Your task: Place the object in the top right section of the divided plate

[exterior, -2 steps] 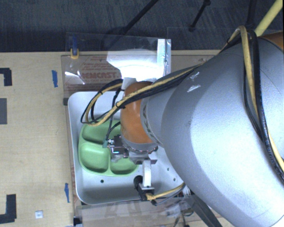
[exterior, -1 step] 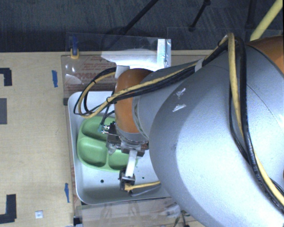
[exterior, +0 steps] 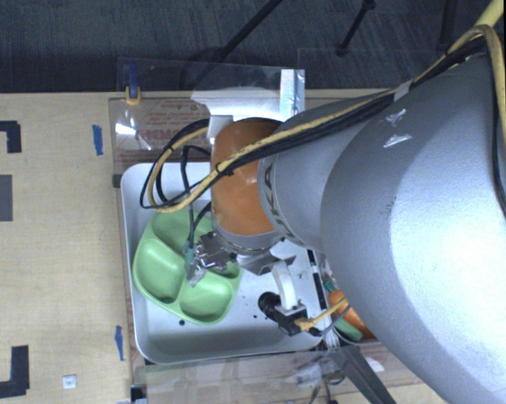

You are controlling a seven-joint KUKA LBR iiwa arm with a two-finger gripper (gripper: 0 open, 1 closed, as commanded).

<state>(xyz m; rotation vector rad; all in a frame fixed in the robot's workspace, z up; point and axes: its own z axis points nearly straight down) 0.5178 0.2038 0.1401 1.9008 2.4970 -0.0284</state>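
A light green divided plate (exterior: 168,270) lies in the left part of a white bin (exterior: 149,325). The arm's orange band and grey wrist cover the plate's right side. My gripper (exterior: 197,261) hangs low over the plate near where its dividers meet, at the plate's right-middle. I cannot make out any object between its tips. An orange object (exterior: 352,316) peeks out from under the arm at the bin's lower right edge.
The big grey arm fills the right of the view and hides the second bin. Black and yellow cables (exterior: 173,171) loop over the bin's upper left. A clear plastic wall (exterior: 199,91) stands behind the bin. Wooden benchtop (exterior: 56,245) lies to the left.
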